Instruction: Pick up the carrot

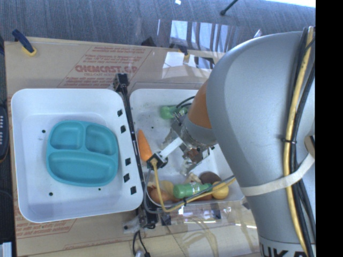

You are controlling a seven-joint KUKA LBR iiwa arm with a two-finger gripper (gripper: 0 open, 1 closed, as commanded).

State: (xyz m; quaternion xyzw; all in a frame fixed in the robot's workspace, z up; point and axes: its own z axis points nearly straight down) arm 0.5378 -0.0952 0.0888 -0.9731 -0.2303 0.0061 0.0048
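Against left wall of right bin (pixel 147 103), carrot (pixel 143 145) lay loose on bin floor, lengthwise along wall. Task stood incomplete: 0 contact with carrot; approach, grasp and lift all remained. Gripper (pixel 188 153) sat low over bin middle, near carrot on its right side but apart from it. Gripper opening could not be told; carrot was plainly not in its hold. Arm (pixel 257 116) entered from right edge, wrist angled down, covering right half of bin.
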